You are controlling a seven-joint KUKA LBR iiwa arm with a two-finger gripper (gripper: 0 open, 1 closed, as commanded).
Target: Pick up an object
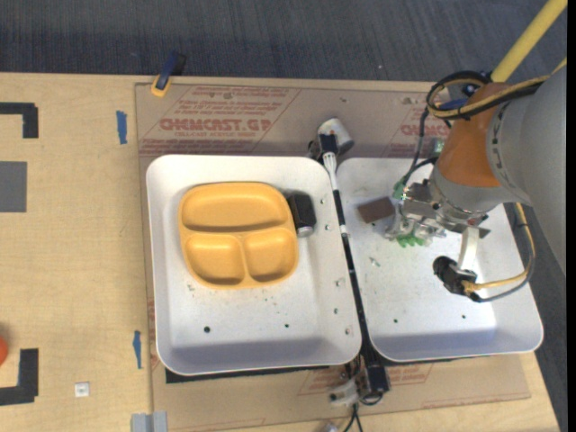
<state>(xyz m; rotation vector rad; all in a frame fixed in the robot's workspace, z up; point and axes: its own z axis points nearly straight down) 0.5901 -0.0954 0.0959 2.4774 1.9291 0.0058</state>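
Observation:
My gripper [412, 228] is low in the right bin [450, 327], near its upper middle, under the grey arm with the orange band. A small green object [411, 238] lies right at the fingertips. Just to its left rests a small brown block [374, 210] on the bin floor. In the left bin [243, 331], a yellow three-compartment tray [238, 232] lies at the upper middle. A dark object [301, 212] sits against that tray's right edge. The wrist hides how the fingers stand.
A black and yellow cable end [459, 279] hangs from the arm over the right bin. A white clamp-like fixture [331, 138] sits on the divider at the back. Blue tape marks dot the wooden bench to the left.

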